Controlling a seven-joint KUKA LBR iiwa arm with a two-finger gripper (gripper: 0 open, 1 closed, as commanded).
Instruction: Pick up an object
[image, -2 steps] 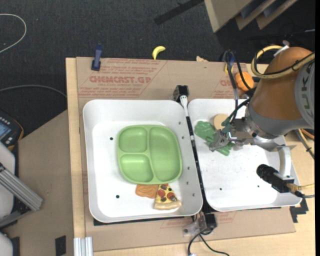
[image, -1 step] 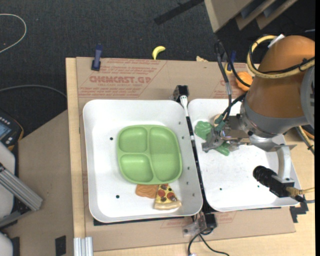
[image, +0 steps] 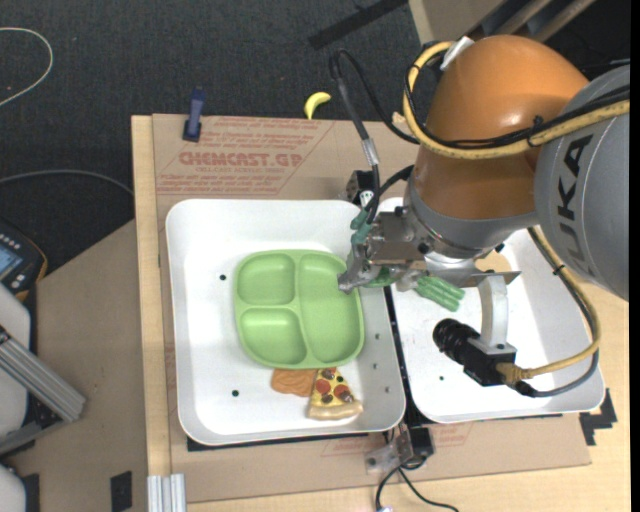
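Note:
In the left bin (image: 200, 300) a light green divided plate (image: 296, 306) takes up the middle. Just below it lie a toy pizza slice (image: 331, 394) and a flat orange-brown piece (image: 292, 380), touching each other. A green ridged object (image: 438, 291) lies in the right bin (image: 540, 385), partly covered by the arm. My gripper (image: 360, 270) hangs over the wall between the two bins, at the plate's upper right edge. I see nothing held in it.
The arm's big orange and grey wrist (image: 490, 130) covers much of the right bin. A black cabled unit (image: 472, 352) juts from the arm over that bin. On the cardboard behind the bins sit a blue clip (image: 193, 115) and a small yellow banana (image: 317, 102).

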